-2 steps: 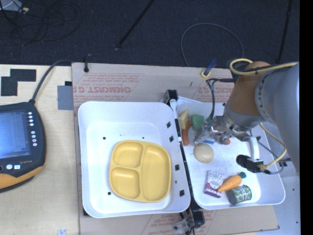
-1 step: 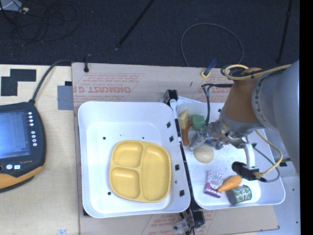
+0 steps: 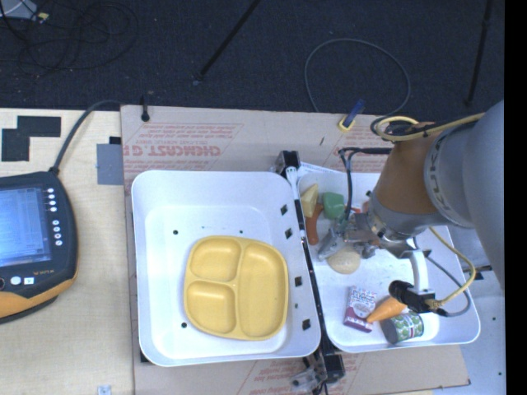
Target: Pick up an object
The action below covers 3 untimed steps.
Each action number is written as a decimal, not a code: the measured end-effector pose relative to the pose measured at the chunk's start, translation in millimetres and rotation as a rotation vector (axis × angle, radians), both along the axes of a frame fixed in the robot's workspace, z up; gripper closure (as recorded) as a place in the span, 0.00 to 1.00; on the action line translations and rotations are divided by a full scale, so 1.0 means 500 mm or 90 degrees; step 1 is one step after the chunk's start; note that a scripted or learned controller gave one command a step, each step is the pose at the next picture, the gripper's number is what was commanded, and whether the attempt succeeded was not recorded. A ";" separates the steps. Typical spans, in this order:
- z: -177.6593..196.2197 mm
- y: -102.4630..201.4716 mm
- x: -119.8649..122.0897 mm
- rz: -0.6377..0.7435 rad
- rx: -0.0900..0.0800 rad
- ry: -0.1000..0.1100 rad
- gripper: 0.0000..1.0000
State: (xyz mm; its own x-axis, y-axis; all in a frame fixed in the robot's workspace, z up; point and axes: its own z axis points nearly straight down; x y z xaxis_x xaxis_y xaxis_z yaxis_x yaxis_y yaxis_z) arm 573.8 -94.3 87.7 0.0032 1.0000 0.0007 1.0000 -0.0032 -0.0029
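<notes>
The tool point(image 3: 339, 239) is hovering in the right bin point(image 3: 465, 323), just above a pale round object point(image 3: 345, 262) beside a green block point(image 3: 333, 205), though whether it is grasping anything I cannot tell.

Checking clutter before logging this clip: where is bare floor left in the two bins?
Left bin: free along the back and left of the yellow divided plate. Right bin: crowded near the hand and the small packet, carrot and can.
</notes>
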 end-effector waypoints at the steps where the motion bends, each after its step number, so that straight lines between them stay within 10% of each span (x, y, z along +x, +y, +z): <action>1: 0.257 -0.131 0.055 0.000 -0.005 -0.009 0.00; 3: 0.040 -0.167 0.128 0.002 -0.002 -0.006 0.00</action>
State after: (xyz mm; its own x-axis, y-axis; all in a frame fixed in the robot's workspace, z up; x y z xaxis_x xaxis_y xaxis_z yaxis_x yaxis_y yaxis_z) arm 637.8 -177.8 107.5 0.0006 1.0000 -0.0025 1.0000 -0.0006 0.0068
